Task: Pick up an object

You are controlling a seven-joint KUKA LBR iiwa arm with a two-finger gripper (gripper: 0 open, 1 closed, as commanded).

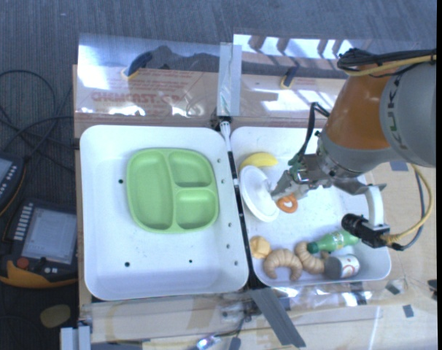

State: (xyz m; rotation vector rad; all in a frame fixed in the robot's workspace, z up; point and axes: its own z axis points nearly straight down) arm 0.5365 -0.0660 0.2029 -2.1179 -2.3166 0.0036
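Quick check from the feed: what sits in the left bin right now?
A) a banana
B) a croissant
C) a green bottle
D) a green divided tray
D: the green tray, with three compartments, lies in the left bin; the croissant, bottle and banana are all in the right bin.

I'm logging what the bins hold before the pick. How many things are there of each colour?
Green: 2, the divided plate and the bottle
Yellow: 1, the banana-like piece
White: 1, the dish
Orange: 1, the small ring
Tan: 3, the pastry-like pieces
Total: 8
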